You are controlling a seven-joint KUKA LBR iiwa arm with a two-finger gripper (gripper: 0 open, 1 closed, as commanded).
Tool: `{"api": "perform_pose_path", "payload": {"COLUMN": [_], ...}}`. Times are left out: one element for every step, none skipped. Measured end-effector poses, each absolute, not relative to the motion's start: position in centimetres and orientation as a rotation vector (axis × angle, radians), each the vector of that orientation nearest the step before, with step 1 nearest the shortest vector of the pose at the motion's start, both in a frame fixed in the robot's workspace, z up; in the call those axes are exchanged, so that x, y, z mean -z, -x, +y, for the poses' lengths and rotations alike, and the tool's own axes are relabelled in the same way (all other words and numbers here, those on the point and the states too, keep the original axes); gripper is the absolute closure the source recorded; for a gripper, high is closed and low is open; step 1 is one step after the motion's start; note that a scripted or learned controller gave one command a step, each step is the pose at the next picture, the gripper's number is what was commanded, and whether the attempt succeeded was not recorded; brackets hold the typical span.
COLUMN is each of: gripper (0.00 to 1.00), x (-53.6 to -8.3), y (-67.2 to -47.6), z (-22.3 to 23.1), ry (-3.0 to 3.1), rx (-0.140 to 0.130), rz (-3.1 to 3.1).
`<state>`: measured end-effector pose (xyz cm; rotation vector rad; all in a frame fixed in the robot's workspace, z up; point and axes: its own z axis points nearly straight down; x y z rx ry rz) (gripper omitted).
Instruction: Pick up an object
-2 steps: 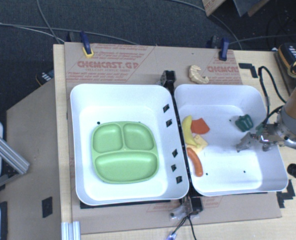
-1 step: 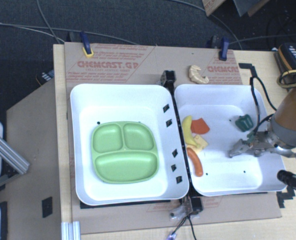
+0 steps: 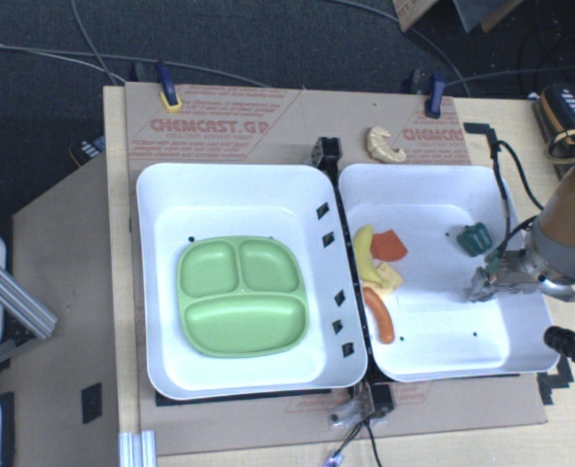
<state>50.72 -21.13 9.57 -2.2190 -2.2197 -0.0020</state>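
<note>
Highest over the bench, and so closest to the lens, we see the arm [image 3: 567,224] coming in over the right edge of the right bin [image 3: 433,171], its orange band showing above a grey wrist. Below it the claw [image 3: 491,282] hangs low over the bin's floor, close to the right wall and about midway between the far and near edges. We cannot tell whether the claw is released or clenched, and we see nothing gripped in it.

Nearest to it is a teal object [image 3: 475,238], just beyond the claw toward the far right corner and apart from it. The other pieces crowd the bin's left edge, well apart from the claw: a yellow piece [image 3: 364,249] lying along the wall, a red piece [image 3: 389,246] touching it on the right, a pale yellow piece [image 3: 390,278] just nearer, and an orange piece [image 3: 379,316] stretched toward the near left corner.

Across the divider sits the left bin [image 3: 159,261], which holds 1 green plate [image 3: 243,295] with 3 compartments, placed about at the centre of the floor.

Both bins rest on a brown sheet [image 3: 268,125] printed with red lettering. On that sheet, just past the far edge of the right bin, lies a beige item [image 3: 385,145]. We count 2 blue clamps, 1 at the far left corner [image 3: 168,88] and 1 toward the far right corner [image 3: 434,95].
</note>
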Motion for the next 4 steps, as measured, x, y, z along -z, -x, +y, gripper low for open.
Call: {"api": "perform_pose_path", "payload": {"gripper": [1.0, 1.0, 1.0, 1.0], "x": [-15.3, -19.9, -24.3, -29.7], "y": [-51.9, -51.7, -52.0, -52.1], "z": [-21.2, -20.8, -20.4, -20.5], "ry": [2.224, 2.223, 2.222, 2.224], "rx": [0.005, 0.004, 0.003, 0.005], "rz": [-2.228, -2.227, -2.227, -2.229]}}
